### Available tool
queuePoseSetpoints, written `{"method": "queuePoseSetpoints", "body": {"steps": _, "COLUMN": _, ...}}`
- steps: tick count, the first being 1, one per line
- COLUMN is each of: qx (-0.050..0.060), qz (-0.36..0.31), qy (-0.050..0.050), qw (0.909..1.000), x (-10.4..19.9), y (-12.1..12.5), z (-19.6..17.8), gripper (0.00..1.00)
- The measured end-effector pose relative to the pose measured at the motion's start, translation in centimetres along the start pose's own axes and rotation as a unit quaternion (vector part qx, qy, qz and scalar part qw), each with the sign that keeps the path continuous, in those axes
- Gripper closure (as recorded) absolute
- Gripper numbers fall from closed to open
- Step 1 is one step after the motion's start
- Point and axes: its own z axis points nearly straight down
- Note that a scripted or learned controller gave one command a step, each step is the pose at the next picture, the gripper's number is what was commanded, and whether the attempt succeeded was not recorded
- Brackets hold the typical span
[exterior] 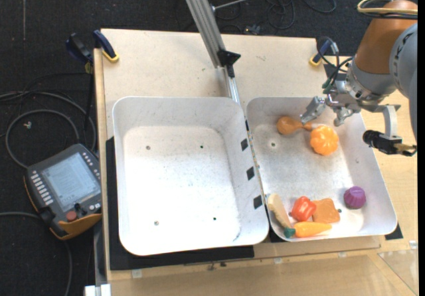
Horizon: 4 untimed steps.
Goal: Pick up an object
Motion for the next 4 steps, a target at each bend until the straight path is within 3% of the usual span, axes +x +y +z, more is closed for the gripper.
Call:
{"method": "queuePoseSetpoints", "body": {"steps": 1, "qx": 0.0, "qz": -0.001, "qy": 0.0, "qw": 1.0, "x": 0.1, "y": -0.1, "z": 5.1, "gripper": 0.0}}
{"method": "queuePoseSetpoints", "body": {"steps": 2, "qx": -0.003, "qz": -0.002, "qy": -0.001, "qw": 1.0, "x": 0.1, "y": 0.1, "z": 3.7, "gripper": 1.0}}
{"method": "queuePoseSetpoints", "body": {"steps": 4, "qx": -0.007, "qz": -0.001, "qy": -0.001, "qw": 1.0, "x": 0.0, "y": 0.8, "z": -6.2, "gripper": 1.0}}
